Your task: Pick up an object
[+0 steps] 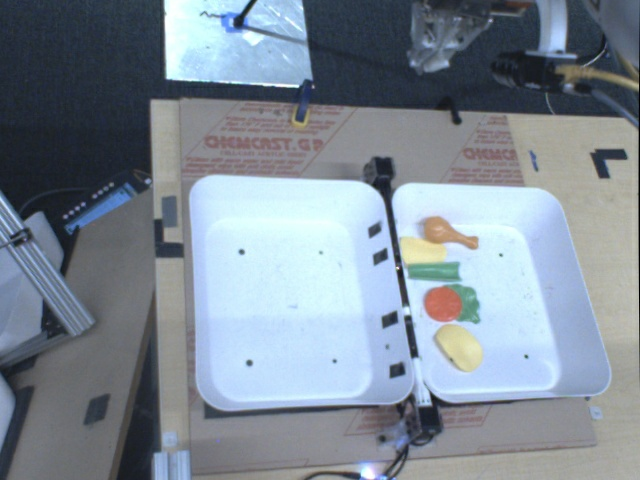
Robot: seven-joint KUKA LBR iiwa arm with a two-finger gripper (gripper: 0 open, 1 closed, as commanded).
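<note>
Along right bin inner wall, four toys, pincer above far edge

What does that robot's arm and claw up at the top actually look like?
At the top of the camera view, the claw is a pale, translucent-looking assembly hanging from a grey metal mount. Beside it runs a white curved piece of the arm. A black fitting sits just below, with a yellowish cable trailing off to the right. The picture is too blurred there to read any markings.
</note>
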